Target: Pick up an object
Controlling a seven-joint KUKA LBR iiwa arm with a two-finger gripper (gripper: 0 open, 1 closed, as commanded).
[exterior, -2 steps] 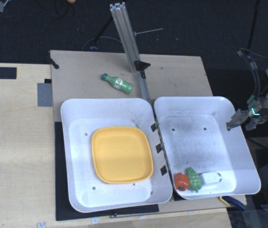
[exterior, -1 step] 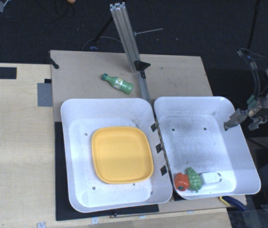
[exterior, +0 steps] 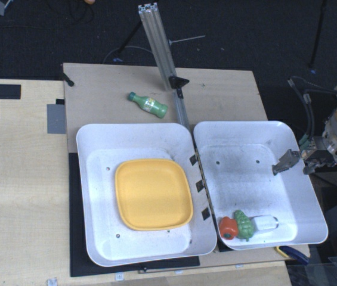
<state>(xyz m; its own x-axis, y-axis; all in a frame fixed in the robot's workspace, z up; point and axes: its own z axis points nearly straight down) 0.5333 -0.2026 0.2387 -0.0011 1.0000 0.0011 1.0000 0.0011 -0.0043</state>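
Note:
A square yellow plate (exterior: 153, 193) lies flat in the left bin (exterior: 90, 159). In the right bin (exterior: 293, 142), near its front edge, a small red piece (exterior: 228, 228), a green piece (exterior: 245, 225) and a white piece (exterior: 265, 223) lie pressed together. My gripper (exterior: 300, 162) hovers at the right bin's right rim, well behind those pieces. Its two dark fingers stand apart, open, with nothing between them.
A green bottle (exterior: 148, 104) lies on its side on the bench behind the left bin. A slanted aluminium bar (exterior: 161, 40) rises from between the bins' back corners. Black clips (exterior: 198, 185) line the seam between the bins.

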